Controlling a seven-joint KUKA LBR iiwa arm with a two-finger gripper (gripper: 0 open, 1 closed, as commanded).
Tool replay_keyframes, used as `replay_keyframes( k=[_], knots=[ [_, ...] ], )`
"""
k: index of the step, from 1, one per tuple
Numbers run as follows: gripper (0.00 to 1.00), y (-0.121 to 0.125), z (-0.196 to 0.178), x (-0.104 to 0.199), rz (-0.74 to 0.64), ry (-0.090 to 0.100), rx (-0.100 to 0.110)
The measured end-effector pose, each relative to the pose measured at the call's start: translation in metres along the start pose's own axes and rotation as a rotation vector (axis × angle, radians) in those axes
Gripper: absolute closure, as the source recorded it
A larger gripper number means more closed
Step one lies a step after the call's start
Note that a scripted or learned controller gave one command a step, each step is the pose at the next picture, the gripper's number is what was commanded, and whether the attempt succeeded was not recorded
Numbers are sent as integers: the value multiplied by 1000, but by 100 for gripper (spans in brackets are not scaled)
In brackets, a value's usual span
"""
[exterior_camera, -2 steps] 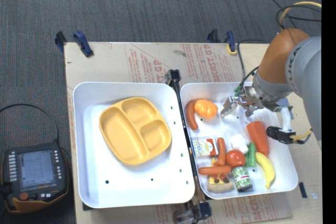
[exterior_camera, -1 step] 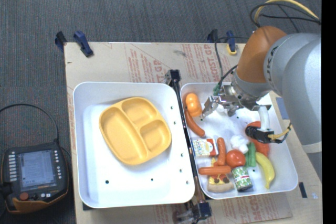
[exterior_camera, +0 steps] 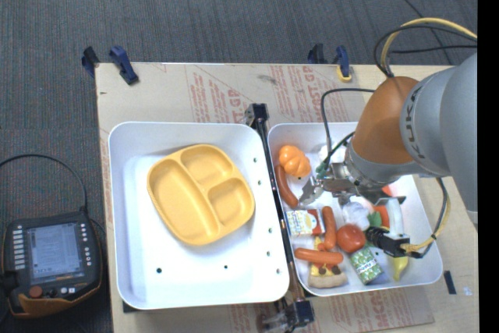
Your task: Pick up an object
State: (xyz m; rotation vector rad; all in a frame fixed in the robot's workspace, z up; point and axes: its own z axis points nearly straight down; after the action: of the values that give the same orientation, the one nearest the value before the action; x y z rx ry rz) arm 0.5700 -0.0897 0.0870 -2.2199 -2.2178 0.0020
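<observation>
Here, pincer (exterior_camera: 318, 189) low in the right bin (exterior_camera: 427, 208), fingers slightly spread, nothing between them, above a sausage (exterior_camera: 285, 186).

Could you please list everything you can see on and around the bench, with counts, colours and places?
Bins: two, white, side by side on the bench.
Divided plate: one, yellow, in the left bin.
Toy food: a mixed pile, mostly red, orange and green, in the right bin.
Pumpkin-like toy: one, orange, right bin's upper left.
Clamps: several, blue, along the board's far edge.
Control pendant: one, grey, on the floor at left.
Arm: one, grey with orange band, over the right bin.
Hand: one, low among the toys.
</observation>
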Motion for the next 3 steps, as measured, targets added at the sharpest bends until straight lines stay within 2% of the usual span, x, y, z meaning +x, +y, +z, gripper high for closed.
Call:
replay_keyframes(
  k=[1,2,3],
  knots=[
    [0,68,-1,-35,-3,-1,-2],
    [0,-25,0,4,0,0,0],
    [100,-24,-9,3,4,1,1]
  ],
)
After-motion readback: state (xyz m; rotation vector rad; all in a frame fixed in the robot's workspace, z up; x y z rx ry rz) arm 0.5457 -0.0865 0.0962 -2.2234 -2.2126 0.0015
